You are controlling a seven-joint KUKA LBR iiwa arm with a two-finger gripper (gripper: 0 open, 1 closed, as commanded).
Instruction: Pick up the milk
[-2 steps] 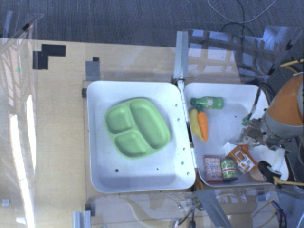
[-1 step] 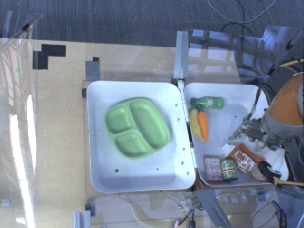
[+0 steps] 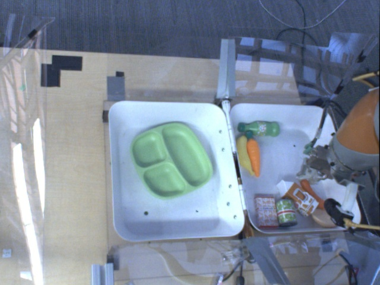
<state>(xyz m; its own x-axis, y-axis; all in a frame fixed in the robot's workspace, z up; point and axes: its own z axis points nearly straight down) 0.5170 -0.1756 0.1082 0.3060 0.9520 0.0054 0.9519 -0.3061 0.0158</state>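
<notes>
At the right side of the frame, over the right-hand stretch of the right bin [image 3: 279,113], the arm [image 3: 359,132] ends in a cluster of grey metal parts, and the jaws sit somewhere in that cluster; whether they are apart or together cannot be told at this slant, and nothing can be seen held between them. Just below and slightly left of them in the frame lies what I take to be the milk [image 3: 303,199], a small orange-and-white carton lying flat on the bin floor near the lower right corner. Its long axis appears to run on a diagonal, from upper left to lower right, and which end is the top is too small to make out. So the coming move looks like a short shift toward the bottom of the frame and then a descent, with the jaws probably turned to close across the carton's short sides. Neighbours crowd it: a green can [image 3: 286,212] is just beside it on the lower left, a reddish box [image 3: 266,210] lies next beyond the can, and a tan rounded thing [image 3: 323,218] sits against its lower right end. Farther off, toward the bin's upper left, lie a carrot [image 3: 253,156] and a green bottle [image 3: 259,128], well apart from the carton.
</notes>
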